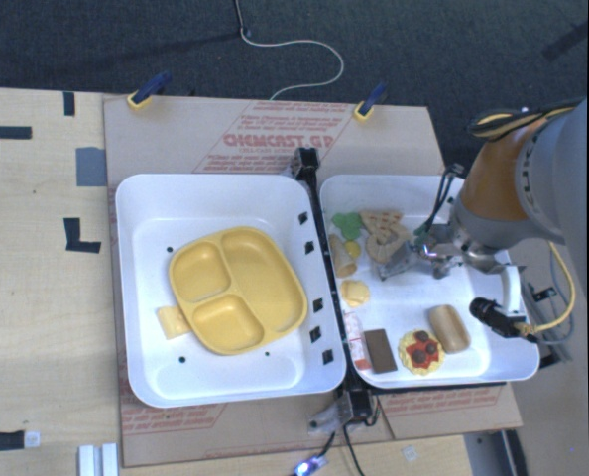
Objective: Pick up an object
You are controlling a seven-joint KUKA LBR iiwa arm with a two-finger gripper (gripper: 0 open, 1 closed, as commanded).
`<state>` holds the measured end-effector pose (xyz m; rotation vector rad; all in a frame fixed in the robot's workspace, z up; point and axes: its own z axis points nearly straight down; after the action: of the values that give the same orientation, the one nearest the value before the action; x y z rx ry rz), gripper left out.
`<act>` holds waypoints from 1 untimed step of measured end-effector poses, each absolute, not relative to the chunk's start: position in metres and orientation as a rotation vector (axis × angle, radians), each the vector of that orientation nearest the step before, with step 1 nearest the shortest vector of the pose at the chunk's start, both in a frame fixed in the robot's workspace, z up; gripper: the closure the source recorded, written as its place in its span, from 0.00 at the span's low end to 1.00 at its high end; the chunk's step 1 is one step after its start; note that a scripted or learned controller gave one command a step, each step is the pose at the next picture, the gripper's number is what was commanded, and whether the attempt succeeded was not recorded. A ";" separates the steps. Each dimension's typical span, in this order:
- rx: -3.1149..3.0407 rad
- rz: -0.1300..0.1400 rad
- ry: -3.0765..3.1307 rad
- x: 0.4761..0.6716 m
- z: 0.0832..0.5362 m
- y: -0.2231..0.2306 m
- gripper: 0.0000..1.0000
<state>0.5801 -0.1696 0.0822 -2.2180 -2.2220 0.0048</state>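
In the right bin (493, 370), the jaws (399, 262) are lowered beside the light, stiff cracker (382, 228), best taken by its edges; their opening cannot be told.

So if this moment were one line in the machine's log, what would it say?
arm: over right bin | pincer: low beside brown cracker piece | grip: unclear | yellow tray: left bin

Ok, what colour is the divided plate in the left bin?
Yellow. The divided plate, with three compartments, shows plainly in the camera view against the white left bin.
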 end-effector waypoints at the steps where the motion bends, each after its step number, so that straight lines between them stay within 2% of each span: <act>1: -2.216 0.008 -2.221 0.580 0.089 -0.170 1.00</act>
<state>0.5803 -0.1702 0.0891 -2.2160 -2.2213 0.0082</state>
